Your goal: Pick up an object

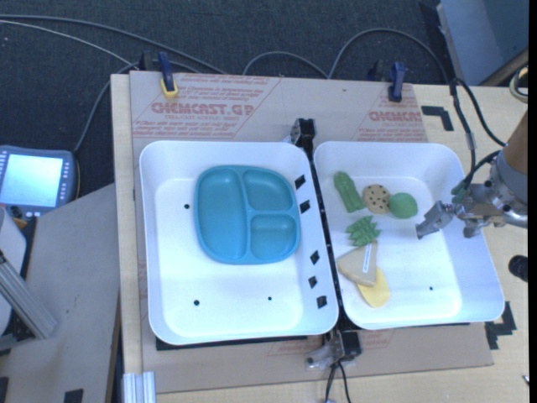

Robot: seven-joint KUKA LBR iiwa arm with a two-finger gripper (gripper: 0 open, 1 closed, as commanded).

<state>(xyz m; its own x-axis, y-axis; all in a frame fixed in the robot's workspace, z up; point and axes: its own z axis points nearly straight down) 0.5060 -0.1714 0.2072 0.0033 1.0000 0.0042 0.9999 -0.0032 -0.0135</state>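
I have the end effector (447, 217) hanging over the right-hand side of the right bin (436, 305), and from this slanted view its 2 fingers look spread apart with nothing between them. The candidates all lie to its left: the green ball (403, 205) is nearest, just beside the fingertips, then the speckled cookie (376, 197) touching it, then the long green vegetable (346, 191) beyond. Below and to the left of the end effector sit the leafy green piece (362, 229) and the pale wedge (359, 264) resting on a yellow piece (377, 293). Far to the left, across the divider, the blue sectioned plate (247, 214) lies in the other bin (not something I would go for). My worry is the ball: it is round, so a finger landing off centre could roll it into the cookie instead of closing around it. The crowding there could also wedge 2 items at once. Descending where it hangs now would, I judge, close on bare bin floor.
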